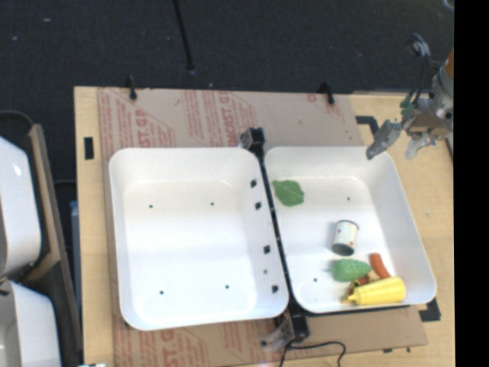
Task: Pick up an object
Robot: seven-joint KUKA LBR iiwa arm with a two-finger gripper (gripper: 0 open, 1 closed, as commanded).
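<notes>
red print on board (172, 121), seemingly unreadable

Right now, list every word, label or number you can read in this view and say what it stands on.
Red printing on the cardboard sheet under the bins: repeated along its back and left edges, upside down and too blurred to read.
Small can: no readable label.
Yellow bottle: no text visible.

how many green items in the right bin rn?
2. One green piece lies alone near the bin's upper left; the other green piece sits lower right, beside the yellow bottle and orange item.
</notes>
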